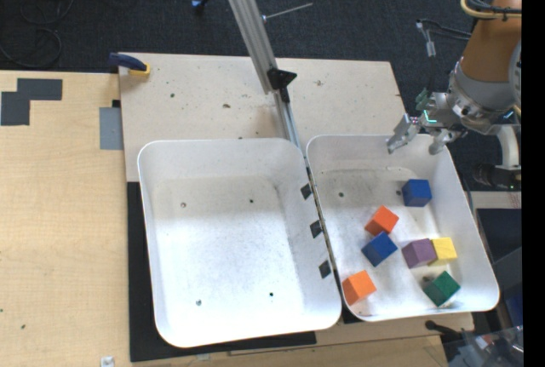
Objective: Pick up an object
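Note:
The right bin (341, 157) holds several small cubes: a blue one (416, 192) near the back, an orange one (382, 220), a darker blue one (380, 249), a purple one (418, 253) touching a yellow one (444, 249), a green one (441, 287) and a second orange one (359, 285) at the front. My gripper (419, 140) hangs over the bin's back right edge, above and behind the near blue cube. Its two fingers are spread apart with nothing between them.
The left bin (221, 237) sits beside the right one, with black clips along the shared wall. A slanted aluminium bar (255, 37) rises from behind the bins. A blue and yellow clamp (129, 64) sits at the board's back left corner.

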Controlling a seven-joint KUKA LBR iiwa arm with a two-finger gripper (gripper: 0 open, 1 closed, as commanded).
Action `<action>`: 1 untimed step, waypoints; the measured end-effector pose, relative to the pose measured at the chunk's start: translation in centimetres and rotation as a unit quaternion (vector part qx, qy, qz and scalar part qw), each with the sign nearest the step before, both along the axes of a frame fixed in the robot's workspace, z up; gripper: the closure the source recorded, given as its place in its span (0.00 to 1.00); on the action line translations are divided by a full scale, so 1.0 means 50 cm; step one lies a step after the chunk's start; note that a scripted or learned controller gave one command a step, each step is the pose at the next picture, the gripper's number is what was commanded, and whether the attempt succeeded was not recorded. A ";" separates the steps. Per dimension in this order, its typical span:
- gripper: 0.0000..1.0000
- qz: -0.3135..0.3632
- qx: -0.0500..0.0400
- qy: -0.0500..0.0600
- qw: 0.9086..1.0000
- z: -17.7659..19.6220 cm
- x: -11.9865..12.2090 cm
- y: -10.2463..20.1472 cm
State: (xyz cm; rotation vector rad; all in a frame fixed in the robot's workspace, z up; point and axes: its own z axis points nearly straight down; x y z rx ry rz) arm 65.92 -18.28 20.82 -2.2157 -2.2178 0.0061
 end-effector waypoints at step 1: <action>0.00 0.002 -0.001 -0.002 1.000 0.006 0.002 0.001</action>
